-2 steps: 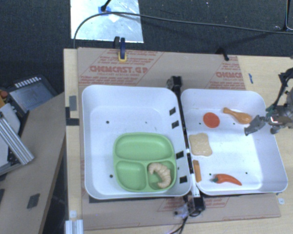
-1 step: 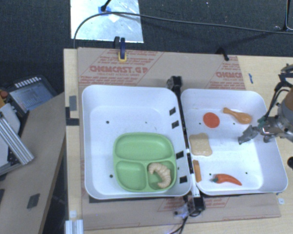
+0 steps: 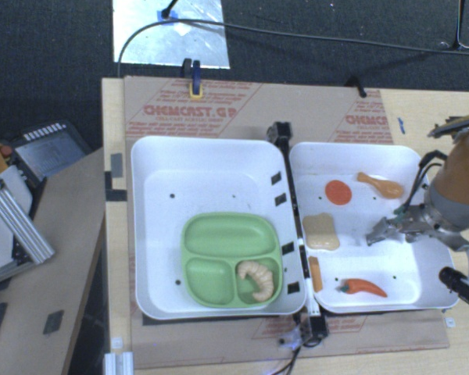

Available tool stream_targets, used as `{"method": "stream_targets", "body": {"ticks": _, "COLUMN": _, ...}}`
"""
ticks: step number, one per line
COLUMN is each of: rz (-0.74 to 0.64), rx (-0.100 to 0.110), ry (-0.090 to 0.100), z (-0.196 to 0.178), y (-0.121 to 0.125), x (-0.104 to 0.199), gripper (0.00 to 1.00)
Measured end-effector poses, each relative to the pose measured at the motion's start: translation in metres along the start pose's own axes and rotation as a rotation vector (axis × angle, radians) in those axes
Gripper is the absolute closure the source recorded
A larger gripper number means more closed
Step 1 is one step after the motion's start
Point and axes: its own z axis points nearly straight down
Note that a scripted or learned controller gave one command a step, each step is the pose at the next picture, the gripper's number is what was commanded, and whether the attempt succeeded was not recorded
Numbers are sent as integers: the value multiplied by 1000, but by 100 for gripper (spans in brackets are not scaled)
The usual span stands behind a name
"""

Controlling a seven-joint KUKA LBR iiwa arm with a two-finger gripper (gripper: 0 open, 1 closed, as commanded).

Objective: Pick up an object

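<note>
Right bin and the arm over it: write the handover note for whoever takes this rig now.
Gripper: low over the right bin, nothing between its fingers; whether they are open or shut is unclear from this view.
Right bin holds: red disc, tan wooden spoon, beige slice, red pepper, small orange stick along the left wall.
Left bin: green divided plate with a pale shrimp-like piece in its lower right compartment.
Done: arm is in the right bin.
Left: grasp and lift any one object; the beige slice lies closest to the fingertips.
</note>
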Motion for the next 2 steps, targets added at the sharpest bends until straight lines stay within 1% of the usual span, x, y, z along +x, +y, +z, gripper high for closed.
{"method": "stream_targets", "body": {"ticks": 1, "rz": -1, "rx": -6, "ry": -3, "z": -14, "y": 2, "x": -1, "gripper": 100}}
{"method": "stream_targets", "body": {"ticks": 2, "rz": -3, "rx": -7, "ry": -3, "z": -73, "y": -4, "x": 3, "gripper": 100}}
